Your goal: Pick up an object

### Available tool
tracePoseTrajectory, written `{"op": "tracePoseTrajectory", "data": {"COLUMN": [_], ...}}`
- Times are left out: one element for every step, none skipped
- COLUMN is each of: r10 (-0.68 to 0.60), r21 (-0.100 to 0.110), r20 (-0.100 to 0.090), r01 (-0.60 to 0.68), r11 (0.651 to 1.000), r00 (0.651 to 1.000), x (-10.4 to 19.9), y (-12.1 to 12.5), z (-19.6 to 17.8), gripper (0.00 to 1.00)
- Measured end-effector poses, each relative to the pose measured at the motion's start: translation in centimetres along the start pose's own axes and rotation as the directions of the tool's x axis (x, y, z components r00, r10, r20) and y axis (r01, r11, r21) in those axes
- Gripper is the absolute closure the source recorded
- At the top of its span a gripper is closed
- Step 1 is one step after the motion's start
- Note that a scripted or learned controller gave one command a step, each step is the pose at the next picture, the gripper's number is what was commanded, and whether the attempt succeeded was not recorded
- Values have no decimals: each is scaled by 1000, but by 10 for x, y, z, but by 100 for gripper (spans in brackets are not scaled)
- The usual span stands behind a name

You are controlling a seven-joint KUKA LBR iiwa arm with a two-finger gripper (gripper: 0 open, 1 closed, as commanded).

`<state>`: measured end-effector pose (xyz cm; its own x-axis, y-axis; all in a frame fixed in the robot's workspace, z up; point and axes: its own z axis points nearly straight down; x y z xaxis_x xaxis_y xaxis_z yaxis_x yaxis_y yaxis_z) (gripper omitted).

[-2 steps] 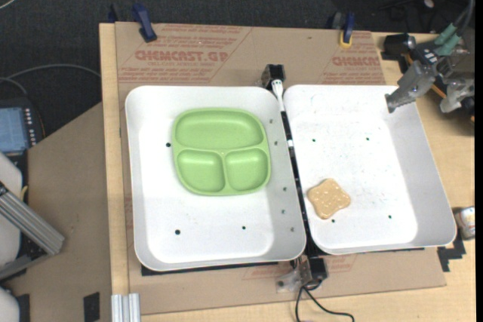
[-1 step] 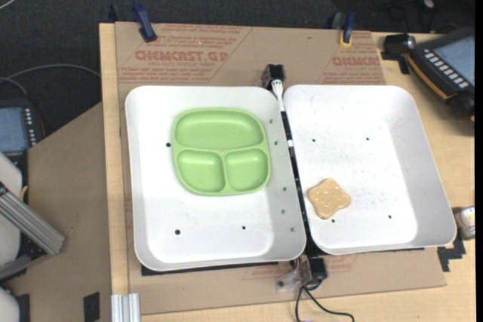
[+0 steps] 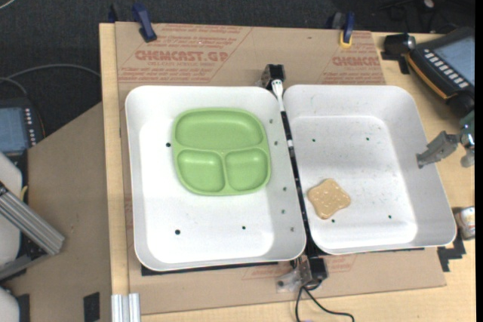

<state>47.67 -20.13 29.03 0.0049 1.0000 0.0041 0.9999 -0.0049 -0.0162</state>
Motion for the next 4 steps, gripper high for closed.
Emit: {"op": "tracePoseTrajectory", "data": {"r10": [-5, -12, 1, -5], "r21": [-38, -3, -35, -24], "r20": [14, -1, 13, 9], "r01": [6, 12, 0, 5], "r11": [999, 1000, 999, 1000], "r00": [1000, 1000, 1000, 1000], "x": [-6, 71, 12, 15], "y": [-1, 0, -1, -1], "z": [-230, -96, -235, -238], "gripper": [0, 0, 0, 100]}}
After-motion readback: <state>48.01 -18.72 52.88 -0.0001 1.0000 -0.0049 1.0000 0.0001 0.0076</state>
